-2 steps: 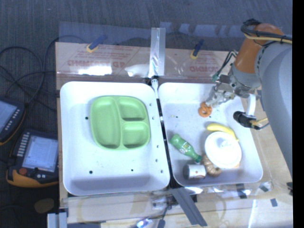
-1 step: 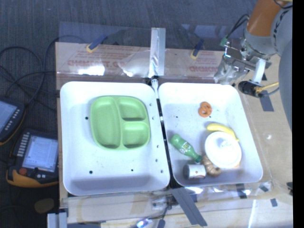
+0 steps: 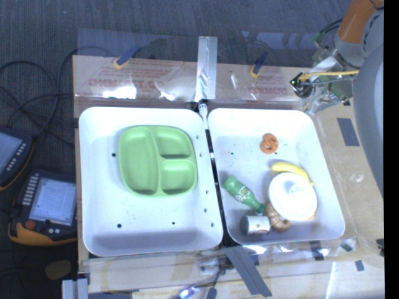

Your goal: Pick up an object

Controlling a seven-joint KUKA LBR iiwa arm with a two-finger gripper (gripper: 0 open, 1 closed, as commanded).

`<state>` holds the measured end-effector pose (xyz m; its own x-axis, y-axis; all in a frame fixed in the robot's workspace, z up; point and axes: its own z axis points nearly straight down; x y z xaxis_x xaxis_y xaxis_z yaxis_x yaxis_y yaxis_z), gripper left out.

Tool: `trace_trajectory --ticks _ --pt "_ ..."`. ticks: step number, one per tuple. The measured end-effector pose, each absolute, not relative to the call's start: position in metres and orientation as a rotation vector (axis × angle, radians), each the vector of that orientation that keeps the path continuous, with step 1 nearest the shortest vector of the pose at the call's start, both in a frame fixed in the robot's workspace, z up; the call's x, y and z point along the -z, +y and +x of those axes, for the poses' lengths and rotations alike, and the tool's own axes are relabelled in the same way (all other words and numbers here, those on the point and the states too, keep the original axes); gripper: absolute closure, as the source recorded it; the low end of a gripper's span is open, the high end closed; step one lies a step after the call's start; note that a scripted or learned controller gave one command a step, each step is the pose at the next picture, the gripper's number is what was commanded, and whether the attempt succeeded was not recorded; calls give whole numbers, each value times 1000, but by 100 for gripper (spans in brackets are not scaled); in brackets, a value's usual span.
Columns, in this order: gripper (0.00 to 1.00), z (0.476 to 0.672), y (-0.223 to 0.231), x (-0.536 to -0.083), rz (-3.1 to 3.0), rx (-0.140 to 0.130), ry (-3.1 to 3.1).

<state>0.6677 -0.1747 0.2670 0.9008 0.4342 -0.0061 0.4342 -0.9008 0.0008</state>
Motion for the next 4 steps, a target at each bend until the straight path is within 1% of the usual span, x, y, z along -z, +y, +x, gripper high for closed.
trace_trajectory --ticks 1,2,3,4 --pt "0 668 -174 -267 3060 9 700" --pt "0 643 -138 -240 2908 8 1196" --pt "0 603 -148 -162 3011 9 901" --pt "0 649 -171 -193 3084 7 594"
